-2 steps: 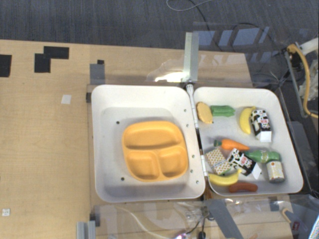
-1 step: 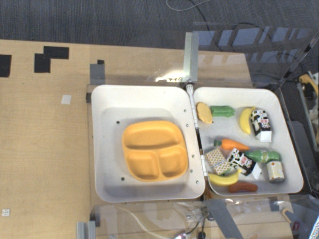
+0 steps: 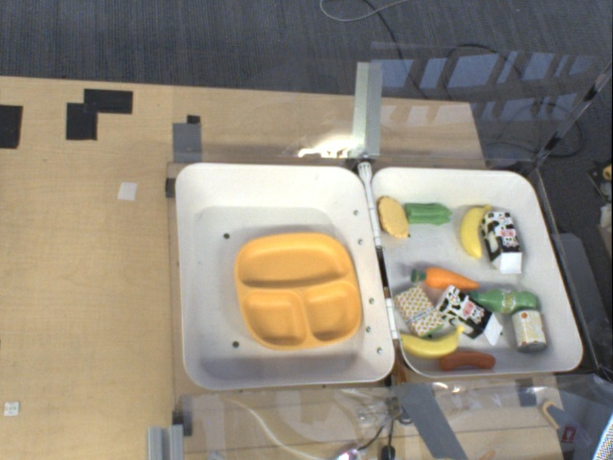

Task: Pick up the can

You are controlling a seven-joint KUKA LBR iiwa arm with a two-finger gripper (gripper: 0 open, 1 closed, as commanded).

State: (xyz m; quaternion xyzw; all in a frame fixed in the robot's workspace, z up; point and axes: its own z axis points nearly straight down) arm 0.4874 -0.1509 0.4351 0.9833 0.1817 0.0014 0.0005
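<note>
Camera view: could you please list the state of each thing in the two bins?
can: upright, right bin's near right corner
orange tray: flat in left bin, compartments bare
carrot: lying on its side
two bananas: lying flat
green bottle: lying beside the can

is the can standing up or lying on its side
Upright, it seems: the can shows its round top toward the camera, in the right bin's near right corner.
</note>
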